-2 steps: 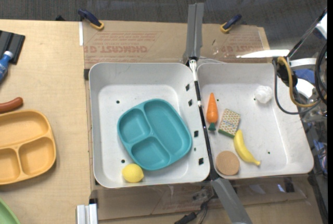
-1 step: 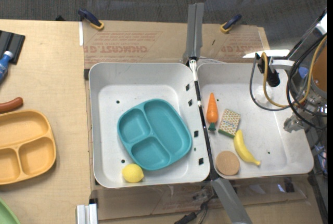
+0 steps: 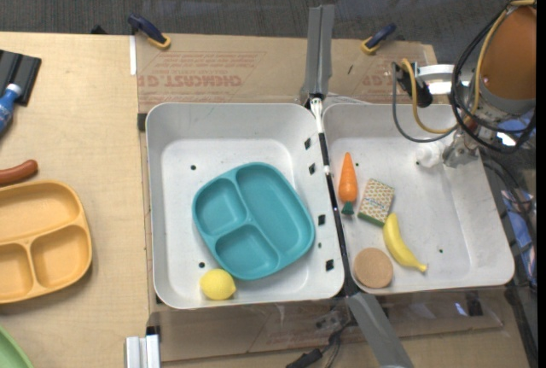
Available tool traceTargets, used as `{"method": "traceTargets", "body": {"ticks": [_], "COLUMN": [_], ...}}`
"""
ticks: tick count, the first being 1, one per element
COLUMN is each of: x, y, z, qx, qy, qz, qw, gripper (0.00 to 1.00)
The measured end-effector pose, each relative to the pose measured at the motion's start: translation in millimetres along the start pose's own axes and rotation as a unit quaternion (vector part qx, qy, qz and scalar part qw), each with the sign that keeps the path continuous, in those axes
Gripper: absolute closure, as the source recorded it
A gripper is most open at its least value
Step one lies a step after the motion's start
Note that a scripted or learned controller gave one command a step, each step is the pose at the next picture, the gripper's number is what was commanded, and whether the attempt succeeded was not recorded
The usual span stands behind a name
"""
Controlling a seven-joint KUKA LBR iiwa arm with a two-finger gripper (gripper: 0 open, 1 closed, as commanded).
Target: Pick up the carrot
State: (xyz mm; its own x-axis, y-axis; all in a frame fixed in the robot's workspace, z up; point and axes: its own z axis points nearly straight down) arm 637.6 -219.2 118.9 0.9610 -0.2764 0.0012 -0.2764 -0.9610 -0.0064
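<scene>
One carrot [image 3: 346, 179] to get, lying in the right bin [image 3: 465, 225] hard against its left wall, next to the divider between the two bins. Orange body, small green stub at the near end, long axis running roughly away from the camera.

Handling guess: looks like a toy/plastic piece, so light and rigid, no crush risk. Surface likely smooth, and it tapers, so a grip near the thin far tip could squirt out. Best bet is the thick middle of the orange body, fingers closing across the short axis. Catch: the bin wall sits right beside its left flank, so one finger has little room there. May need to come in slightly tilted or nudge it inward first.

Neighbours: patterned sponge-like block [image 3: 376, 201] just beside it on the right, nearly touching the green end. Banana [image 3: 400, 242] and a round brown cookie-like disc [image 3: 373, 267] nearer the front, apart from the carrot. Sponge is the one likely to foul the right finger.

End effector [image 3: 444, 154] sits at the far right corner of the right bin, well apart from the carrot, nothing visible in it. Cables and blur cover it; can't tell if it's spread or closed.

Left bin [image 3: 171, 187] has a teal divided plate [image 3: 252, 221] and a lemon [image 3: 217, 283]; irrelevant.
</scene>
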Motion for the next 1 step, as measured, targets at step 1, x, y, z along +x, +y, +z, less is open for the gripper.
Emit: {"method": "traceTargets", "body": {"ticks": [1], "x": [13.9], "y": [-34.1], "z": [-117.6], "qx": [0.0], "qy": [0.001], "qz": [0.058], "qw": [0.9983], "gripper": [1.0]}}
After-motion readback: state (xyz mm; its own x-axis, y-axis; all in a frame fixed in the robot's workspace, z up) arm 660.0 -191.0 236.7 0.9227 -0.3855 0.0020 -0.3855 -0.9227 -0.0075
